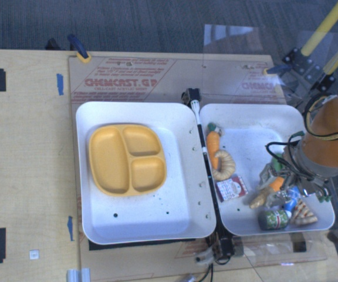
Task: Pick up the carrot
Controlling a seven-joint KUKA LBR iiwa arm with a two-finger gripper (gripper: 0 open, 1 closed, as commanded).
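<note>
Right bin (248,140) holds carrot (213,142); left, yellow tray (127,158).

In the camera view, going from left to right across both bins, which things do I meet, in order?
Yellow divided plate in the left bin → carrot → red packet → green can → arm's orange band.

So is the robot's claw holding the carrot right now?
Gripper: low in the right bin, whether open or closed cannot be told. The carrot lies apart from it by the bin's left wall, not held.
</note>
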